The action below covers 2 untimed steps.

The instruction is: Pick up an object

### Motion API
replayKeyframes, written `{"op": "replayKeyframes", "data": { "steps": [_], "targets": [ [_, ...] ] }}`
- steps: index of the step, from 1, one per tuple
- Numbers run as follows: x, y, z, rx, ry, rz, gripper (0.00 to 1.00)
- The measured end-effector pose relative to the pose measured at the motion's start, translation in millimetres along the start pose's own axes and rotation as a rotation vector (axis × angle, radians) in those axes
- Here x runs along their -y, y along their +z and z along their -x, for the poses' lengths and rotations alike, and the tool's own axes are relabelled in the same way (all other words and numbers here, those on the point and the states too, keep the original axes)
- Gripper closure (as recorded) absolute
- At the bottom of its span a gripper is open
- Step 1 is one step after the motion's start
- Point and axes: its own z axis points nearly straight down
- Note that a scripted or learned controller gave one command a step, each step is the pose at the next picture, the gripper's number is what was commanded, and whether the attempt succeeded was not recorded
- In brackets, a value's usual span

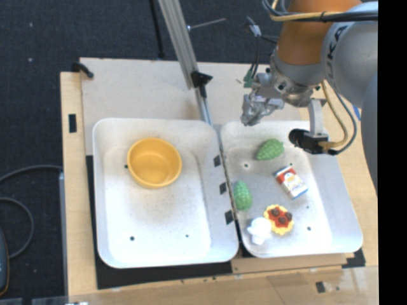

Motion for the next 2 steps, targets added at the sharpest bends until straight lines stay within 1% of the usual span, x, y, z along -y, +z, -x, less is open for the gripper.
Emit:
{"op": "replayKeyframes", "data": {
  "steps": [1, 2],
  "targets": [
    [6.2, 17.9, -44.5, 0.001, 0.001, -0.001, 1.0],
    [24.4, 26.8, -99.3, -0.001, -0.001, -0.001, 1.0]
  ]
}}
